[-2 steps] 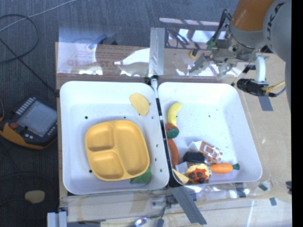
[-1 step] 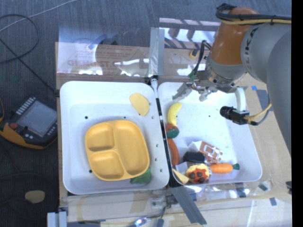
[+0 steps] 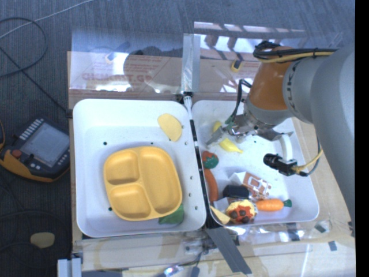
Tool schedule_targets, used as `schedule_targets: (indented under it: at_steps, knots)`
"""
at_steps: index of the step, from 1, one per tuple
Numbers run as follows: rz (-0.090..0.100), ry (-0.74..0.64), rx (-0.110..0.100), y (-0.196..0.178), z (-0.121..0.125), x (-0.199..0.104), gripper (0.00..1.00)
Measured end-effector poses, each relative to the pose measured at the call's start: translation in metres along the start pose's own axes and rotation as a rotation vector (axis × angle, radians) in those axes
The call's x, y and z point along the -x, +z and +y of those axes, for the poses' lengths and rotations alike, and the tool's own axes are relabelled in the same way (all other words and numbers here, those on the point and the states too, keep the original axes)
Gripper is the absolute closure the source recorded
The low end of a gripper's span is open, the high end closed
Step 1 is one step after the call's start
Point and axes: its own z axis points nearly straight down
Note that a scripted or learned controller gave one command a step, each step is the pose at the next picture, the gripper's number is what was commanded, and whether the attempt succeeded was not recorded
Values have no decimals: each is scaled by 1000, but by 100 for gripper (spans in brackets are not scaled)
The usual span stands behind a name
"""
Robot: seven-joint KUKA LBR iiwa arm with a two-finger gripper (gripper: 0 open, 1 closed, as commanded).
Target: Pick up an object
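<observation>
The gripper sits low in the upper left part of the right bin, right of the frame's centre, hanging from the grey arm with its orange band. Whether its metal tips are spread or closed cannot be told from this slant, and nothing can be seen held between them. Just below the tips lies a yellow banana-shaped toy, close to them (contact is unclear).

Lower left of that, against the divider between the bins, rests a green and red round toy, and under it a long orange-red piece. Toward the bottom of the same bin lie a black block, a small red-and-white patterned card, a toy carrot with a green end, and a yellow and dark red lumpy toy.

In the left bin a yellow divided plate with three compartments lies flat, a green piece poking out beneath its lower right corner. A pale yellow chip-like slice lies near that bin's upper right corner.

On the floor at the left edge of the frame sits an orange and grey handheld control pad.
</observation>
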Motion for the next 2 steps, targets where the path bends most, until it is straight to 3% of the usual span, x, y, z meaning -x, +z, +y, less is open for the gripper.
schedule_targets:
  at_steps: [1,2]
  knots:
    - [1,2,4,-11,1,1,100]
    - [0,52,-3,-93,51,-24,100]
